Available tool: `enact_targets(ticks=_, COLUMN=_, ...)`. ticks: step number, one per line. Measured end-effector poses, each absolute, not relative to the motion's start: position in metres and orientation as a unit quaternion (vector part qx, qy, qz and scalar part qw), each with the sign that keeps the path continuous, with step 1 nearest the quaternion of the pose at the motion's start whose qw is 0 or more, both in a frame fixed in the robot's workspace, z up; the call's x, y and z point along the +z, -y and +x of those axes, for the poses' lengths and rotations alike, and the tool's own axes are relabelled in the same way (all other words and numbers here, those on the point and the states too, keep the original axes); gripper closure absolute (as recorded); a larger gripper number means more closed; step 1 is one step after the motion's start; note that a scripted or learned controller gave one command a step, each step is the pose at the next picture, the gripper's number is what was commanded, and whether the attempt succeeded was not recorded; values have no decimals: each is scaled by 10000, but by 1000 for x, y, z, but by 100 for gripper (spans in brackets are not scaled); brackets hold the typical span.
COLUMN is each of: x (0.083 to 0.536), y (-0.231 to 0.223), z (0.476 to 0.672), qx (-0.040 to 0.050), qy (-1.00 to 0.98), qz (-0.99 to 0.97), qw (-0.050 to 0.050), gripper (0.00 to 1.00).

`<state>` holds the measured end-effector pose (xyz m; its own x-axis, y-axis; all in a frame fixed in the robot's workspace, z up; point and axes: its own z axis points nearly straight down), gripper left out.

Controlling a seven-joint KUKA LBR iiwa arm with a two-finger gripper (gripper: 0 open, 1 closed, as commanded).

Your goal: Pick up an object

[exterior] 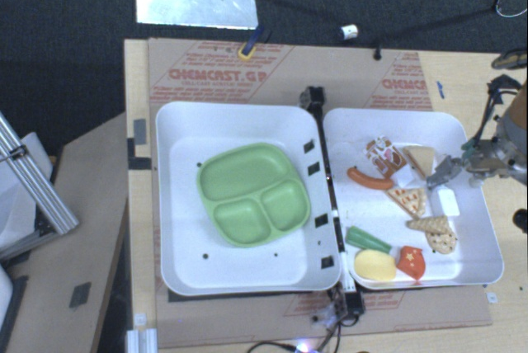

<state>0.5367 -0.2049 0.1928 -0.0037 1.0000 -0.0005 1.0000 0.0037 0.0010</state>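
While the pizza slice [409,200] lies flat in the right bin [478,261], point toward the bin's near-right corner, it sits just left of and slightly nearer the camera than the jaws [446,171], among the sausage [368,178], a white block [448,202] and a cone-shaped piece [432,226]. Whether the jaws are spread or pressed together cannot be told. They hang over the bin's right side, nothing visibly pinched, so the likely move is short, leftward and down.
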Motion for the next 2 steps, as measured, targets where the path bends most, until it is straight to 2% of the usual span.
enact_targets(ticks=1, x=148, y=206, z=529, qx=-1, qy=-7076, qz=7066, qw=-3, gripper=0)
enact_targets(ticks=2, x=108, y=206, z=524, qx=5, qy=-7068, qz=7074, qw=71, gripper=0)
